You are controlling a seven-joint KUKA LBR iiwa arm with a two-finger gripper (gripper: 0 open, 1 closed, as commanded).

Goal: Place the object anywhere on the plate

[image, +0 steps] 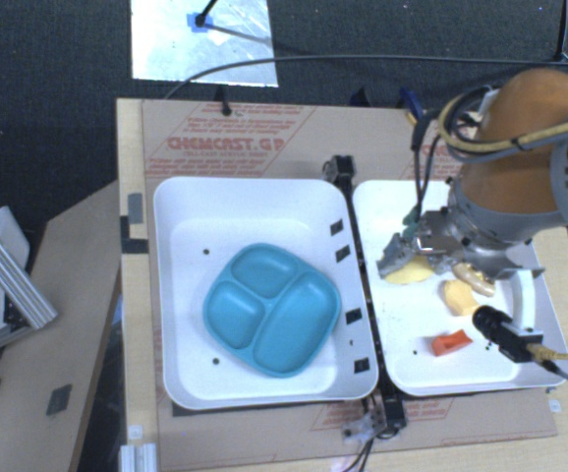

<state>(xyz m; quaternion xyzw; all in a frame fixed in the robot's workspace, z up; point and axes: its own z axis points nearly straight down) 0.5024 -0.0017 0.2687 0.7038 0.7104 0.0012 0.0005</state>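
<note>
Overhead view of my gripper (400,256) lowered into the right bin (402,362), its tip resting at a pale yellow piece (409,272) that lies just beneath and beside it. Whether that piece sits between the gripper's two sides or merely beside them cannot be told from this angle, nor how wide the gripper stands, so I claim no hold. The blue plate (269,308), the goal, lies well to the gripper's far side in the left bin (186,264), across the divider where the two bins meet. Likely hazards: the piece may slip free on the lift if it is only nudged, or I may drag it against the bin wall while crossing; a loose grasp or a low carry would cause either. Count: two bins, one plate with three compartments, and in the right bin three loose items, namely the pale yellow piece, a second yellowish piece (458,296) near the gripper, and an orange block (451,343) farther below.
</note>
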